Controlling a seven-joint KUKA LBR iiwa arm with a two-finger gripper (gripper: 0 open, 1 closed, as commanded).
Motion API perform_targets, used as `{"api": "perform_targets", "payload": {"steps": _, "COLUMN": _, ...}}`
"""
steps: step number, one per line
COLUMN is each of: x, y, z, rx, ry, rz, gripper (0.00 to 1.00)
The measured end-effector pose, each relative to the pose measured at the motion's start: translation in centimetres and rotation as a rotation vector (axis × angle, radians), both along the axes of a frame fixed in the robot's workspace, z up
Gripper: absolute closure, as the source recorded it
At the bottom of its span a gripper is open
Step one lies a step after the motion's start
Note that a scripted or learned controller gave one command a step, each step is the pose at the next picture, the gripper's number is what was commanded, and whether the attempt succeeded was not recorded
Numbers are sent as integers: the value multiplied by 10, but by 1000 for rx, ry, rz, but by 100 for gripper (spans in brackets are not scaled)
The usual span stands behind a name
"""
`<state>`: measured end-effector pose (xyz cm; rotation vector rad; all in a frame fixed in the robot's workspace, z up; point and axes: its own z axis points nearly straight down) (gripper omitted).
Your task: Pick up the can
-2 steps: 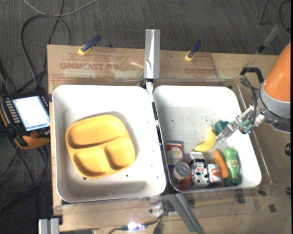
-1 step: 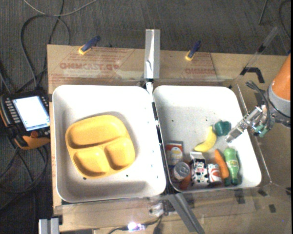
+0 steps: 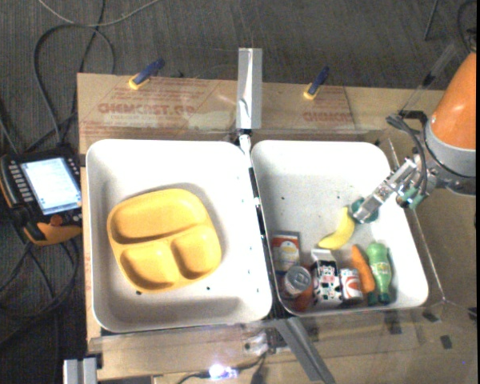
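Dark grey carpet floor lay under bench, cables trailing across it. Brown board topped bench, clamps at far edge. Lit handheld screen sat at left.

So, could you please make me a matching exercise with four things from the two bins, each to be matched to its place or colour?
Things:
1. yellow tray
2. can
3. green bottle
4. banana

Descriptions:
A. just below the gripper
B. farthest right in the row of items, beside the carrot
C. lying in the left bin
D. silver top, near the front wall of the right bin

Pairs: 1-C, 2-D, 3-B, 4-A
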<state>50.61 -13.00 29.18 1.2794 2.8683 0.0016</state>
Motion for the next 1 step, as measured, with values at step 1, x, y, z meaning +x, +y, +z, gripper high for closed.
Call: {"api": "perform_targets", "payload": {"steps": 1, "x": -22, "y": 44, "z": -23, "rx": 1, "ry": 3, "rz": -73, "gripper": 100}}
